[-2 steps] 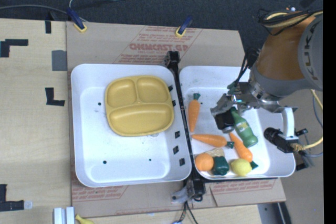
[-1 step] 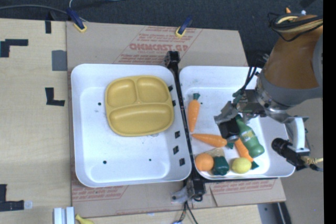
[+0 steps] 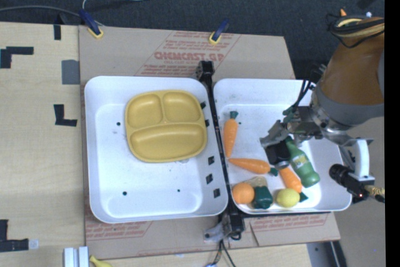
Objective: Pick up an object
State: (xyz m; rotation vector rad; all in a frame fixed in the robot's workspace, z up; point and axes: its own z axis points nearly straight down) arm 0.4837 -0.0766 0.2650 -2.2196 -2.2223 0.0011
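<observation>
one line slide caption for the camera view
Gripper lowered over green bottle among toy carrots in right bin; yellow divided plate in left bin.

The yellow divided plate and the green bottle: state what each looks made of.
The yellow three-compartment plate looks like moulded plastic with a matte finish: uniform colour, rounded ridges, soft dull sheen. The green bottle with a white label looks like glossy plastic, judging by bright highlights on its body; it could be a toy.
</observation>
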